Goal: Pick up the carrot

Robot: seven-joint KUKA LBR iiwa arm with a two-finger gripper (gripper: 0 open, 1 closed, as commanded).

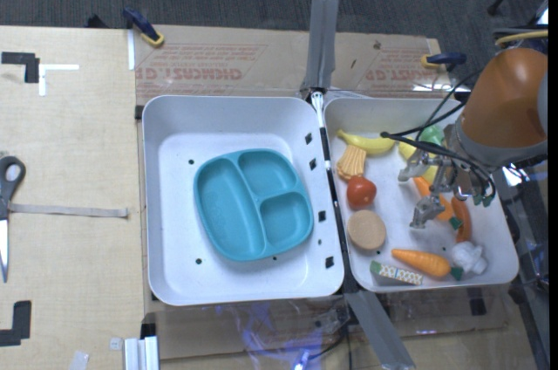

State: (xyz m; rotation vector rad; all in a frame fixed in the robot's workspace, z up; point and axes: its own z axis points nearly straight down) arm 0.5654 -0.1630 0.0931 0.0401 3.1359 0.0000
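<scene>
Carrot [421, 262] lies in the right bin [497, 224] near its front wall, at about five o'clock from the bin's centre. Its long axis runs almost left to right, dropping slightly toward the right; the narrow tip points to nine o'clock and the thick end to three o'clock, where it touches a white cauliflower piece [468, 256]. One carrot of this shape is counted; other orange pieces [459, 218] sit under the gripper and cannot be identified.

Gripper [425, 211] hangs over the bin's middle, at twelve o'clock from the carrot and apart from it. Whether its fingers are spread or closed cannot be told, and nothing is seen held between them.

Other contents of the right bin, one each: banana [366, 141], corn cob [351, 160], tomato [361, 192], round tan biscuit [367, 230], small printed box [399, 274] just below the carrot's tip. A green and yellow item [417, 143] is partly hidden by the arm.

Left bin [166, 185] holds one blue divided plate [253, 204] with three compartments. Bins counted: two, side by side.
</scene>
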